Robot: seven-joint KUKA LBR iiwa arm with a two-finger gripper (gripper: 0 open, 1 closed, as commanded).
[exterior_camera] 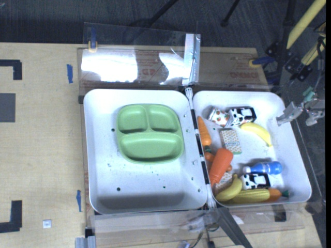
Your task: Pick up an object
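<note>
Here, nearest to the camera, along the front wall of the right bin (302, 187), a yellow banana (230, 189) and a long yellow-and-orange piece (253, 195) are seen lying close together, with a black-and-white cow-patterned toy (257, 180) just behind them and a blue-and-white bottle (264, 168) touching that toy from behind. A little farther, an orange carrot (221, 164) is laid at a slant near the wall between the bins, beside a small checkered packet (230, 140). Behind these, a second banana (257, 132) is found lying apart from the heap, and it is judged the easiest thing to be taken: it looks like light, stiff plastic (probably smooth and a bit slippery), so it should be gripped across its thick middle, not at the tapered ends. At the back, a second cow-patterned toy (241, 115) and a red-and-white item (219, 117) are set side by side. In the left bin (98, 138) a green divided plate (150, 132) is placed alone. Farthest to the right, the gripper (300, 111) is held above the bin's right rim, at the level of the bin's back part, well apart from every object; nothing is seen between its parts, and how far it is opened cannot be told.
</note>
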